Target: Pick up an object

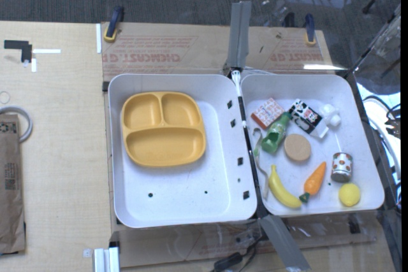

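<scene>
The right bin (363,137) holds several small items. A yellow banana (284,188) lies near its front left, with an orange carrot (314,179) just to its right. A yellow lemon (349,195) sits in the front right corner, and a small can (342,165) stands behind it. A round tan disc (297,148) is in the middle. A green bottle (275,134) lies tilted beside it. Behind them are a red and white packet (266,111) and a black and white carton (307,116).
The left bin (178,200) holds a yellow divided plate (164,128) in its back left part. A brown paper bag (11,181) lies at the bench's left edge. Two blue and yellow clamps (114,23) stand behind the bins on cardboard.
</scene>
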Action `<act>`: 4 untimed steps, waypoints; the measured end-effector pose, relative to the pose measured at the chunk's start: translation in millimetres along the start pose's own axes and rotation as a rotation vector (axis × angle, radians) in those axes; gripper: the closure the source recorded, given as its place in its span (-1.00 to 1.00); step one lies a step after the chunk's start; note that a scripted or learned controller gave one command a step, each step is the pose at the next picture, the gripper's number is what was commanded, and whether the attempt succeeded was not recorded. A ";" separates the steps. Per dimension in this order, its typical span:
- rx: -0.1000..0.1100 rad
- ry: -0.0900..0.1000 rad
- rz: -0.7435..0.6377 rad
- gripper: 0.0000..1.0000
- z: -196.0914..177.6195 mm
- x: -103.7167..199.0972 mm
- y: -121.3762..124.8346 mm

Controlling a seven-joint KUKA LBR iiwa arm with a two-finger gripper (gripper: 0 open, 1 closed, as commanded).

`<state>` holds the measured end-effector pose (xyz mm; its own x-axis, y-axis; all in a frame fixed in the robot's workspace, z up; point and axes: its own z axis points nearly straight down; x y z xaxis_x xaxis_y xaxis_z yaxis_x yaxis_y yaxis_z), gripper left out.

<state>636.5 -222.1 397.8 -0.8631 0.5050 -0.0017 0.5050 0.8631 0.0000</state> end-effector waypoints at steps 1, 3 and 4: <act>-0.001 -0.003 -0.254 1.00 -44.4 -9.5 6.3; -0.001 -0.004 -0.534 1.00 -44.8 -14.0 9.1; -0.002 -0.004 -0.865 1.00 -44.6 -20.1 12.9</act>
<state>660.3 -221.1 442.4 -0.9440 -0.3298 -0.0055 -0.3298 0.9441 -0.0016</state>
